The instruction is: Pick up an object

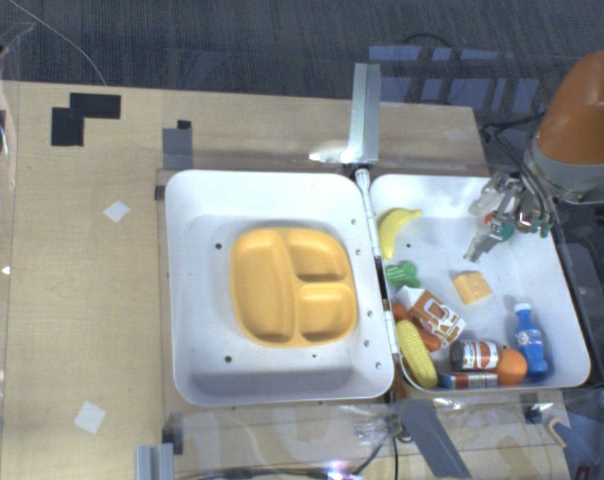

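Observation:
My gripper [489,228] hangs over the upper right part of the right bin [567,298], below the arm's orange band [582,108]. It is above bare bin floor, a little up and right of a tan square block [472,288]. A yellow banana [397,228] lies to its left near the bin divider. Lower in the bin lie a green toy [402,273], an orange-and-white box [437,318], a corn cob [415,353], a can [472,355], an orange ball [512,365] and a blue bottle [529,338]. Nothing shows in the gripper.
The left bin [192,268] holds a yellow divided plate [290,286] at its middle. A metal post [366,108] stands behind the seam between the bins. Black markers [82,116] sit on the wooden bench at far left.

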